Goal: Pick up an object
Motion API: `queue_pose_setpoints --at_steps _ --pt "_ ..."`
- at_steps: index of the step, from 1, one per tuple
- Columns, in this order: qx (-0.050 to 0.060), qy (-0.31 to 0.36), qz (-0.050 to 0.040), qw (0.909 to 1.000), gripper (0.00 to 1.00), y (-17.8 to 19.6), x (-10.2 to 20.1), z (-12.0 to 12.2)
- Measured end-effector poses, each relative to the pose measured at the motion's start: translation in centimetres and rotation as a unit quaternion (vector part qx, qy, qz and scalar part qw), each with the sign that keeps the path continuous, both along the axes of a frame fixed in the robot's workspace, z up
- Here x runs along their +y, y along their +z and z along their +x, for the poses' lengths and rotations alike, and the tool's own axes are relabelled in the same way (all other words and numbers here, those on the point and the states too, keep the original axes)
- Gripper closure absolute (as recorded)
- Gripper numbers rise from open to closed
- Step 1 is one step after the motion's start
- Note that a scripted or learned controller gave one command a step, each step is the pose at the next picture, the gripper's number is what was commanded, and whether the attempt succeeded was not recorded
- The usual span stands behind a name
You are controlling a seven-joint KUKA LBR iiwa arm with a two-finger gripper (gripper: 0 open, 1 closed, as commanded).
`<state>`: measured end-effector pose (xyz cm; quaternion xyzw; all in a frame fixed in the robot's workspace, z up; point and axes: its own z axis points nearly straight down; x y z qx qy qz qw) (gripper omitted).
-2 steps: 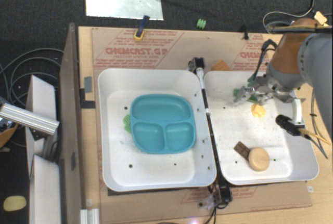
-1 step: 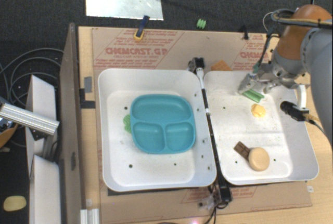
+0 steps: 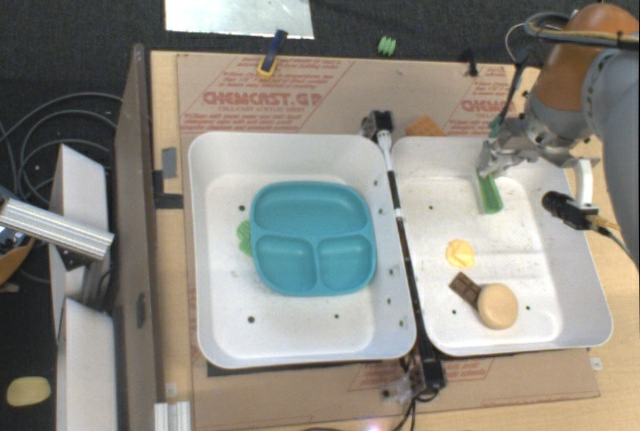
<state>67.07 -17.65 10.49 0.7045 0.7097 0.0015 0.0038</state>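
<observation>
Camera view: the gripper (image 3: 492, 169) sits over the far part of the right bin (image 3: 580, 319), with a green stick-shaped object (image 3: 490, 193) directly beneath it, apparently between the fingers; gripper closed on it. Right bin also holds one yellow piece (image 3: 459, 252), one brown piece (image 3: 462, 287) and one tan round object (image 3: 498, 306). Left bin (image 3: 215, 319): one teal divided tray (image 3: 312, 237). The arm (image 3: 580, 79) reaches in from the right, wrist angled downward.

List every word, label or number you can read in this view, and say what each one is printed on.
"CHEMCAST GP": red print on the brown protective sheet behind the left bin, partly faint.
A second red print of the same kind on the sheet behind the right bin, near the arm: cut off and too blurred to read.
Smaller red lines above and below both prints: too small to read.
</observation>
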Motion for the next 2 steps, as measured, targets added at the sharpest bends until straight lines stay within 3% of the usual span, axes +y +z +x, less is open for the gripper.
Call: queue_pose_setpoints --at_steps 1,2 --pt "0.0 0.002 0.0029 1.0 1.0 5.4 7.4 0.0" --pt "0.003 0.0 0.0024 1.0 1.0 8.1 11.6 -3.3"
